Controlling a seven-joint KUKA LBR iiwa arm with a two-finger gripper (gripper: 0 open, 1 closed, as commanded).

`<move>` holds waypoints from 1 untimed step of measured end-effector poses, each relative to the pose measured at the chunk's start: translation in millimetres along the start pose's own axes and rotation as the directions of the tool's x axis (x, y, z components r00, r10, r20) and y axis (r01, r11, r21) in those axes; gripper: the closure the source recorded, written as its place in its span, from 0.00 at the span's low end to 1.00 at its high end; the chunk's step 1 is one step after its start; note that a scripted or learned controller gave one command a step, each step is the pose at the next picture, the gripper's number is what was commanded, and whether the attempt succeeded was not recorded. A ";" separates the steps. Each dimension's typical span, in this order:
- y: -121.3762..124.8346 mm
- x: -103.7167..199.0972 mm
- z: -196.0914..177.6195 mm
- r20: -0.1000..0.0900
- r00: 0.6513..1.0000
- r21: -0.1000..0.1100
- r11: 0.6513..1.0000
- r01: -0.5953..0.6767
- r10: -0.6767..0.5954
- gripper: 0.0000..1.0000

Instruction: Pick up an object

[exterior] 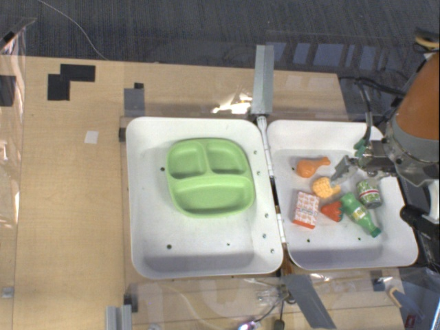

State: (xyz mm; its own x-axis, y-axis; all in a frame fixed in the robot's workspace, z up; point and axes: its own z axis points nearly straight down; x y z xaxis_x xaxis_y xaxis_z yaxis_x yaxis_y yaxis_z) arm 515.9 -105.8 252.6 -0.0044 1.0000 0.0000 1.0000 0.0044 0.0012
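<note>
The right bin (344, 253) holds several small items. An orange drumstick-shaped toy (311, 166) lies at the upper left, with a yellow-orange lumpy piece (322, 186) just below it. A red-and-white box (306, 208), a red piece (331, 212), a green bottle (360, 216) and a small can (369, 195) lie along the middle. My gripper (349, 159) hangs over this bin, just right of the drumstick and above the yellow piece. It is open, with nothing between its fingers.
A green three-compartment plate (210, 176) lies in the left bin (148, 239). A metal divider (263, 81) runs between the bins at the back. The arm's orange band (423, 105) and cables stand over the right bin's far right edge.
</note>
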 end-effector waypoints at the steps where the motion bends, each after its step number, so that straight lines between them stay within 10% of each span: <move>1: -13.5 -13.7 139.7 0.000 0.999 -0.007 0.999 -0.049 0.049 0.00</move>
State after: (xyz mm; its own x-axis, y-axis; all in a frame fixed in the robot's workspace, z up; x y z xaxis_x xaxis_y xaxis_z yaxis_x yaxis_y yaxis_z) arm 502.6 -119.6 112.9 0.0447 0.9990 -0.0003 0.9990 -0.0447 0.0087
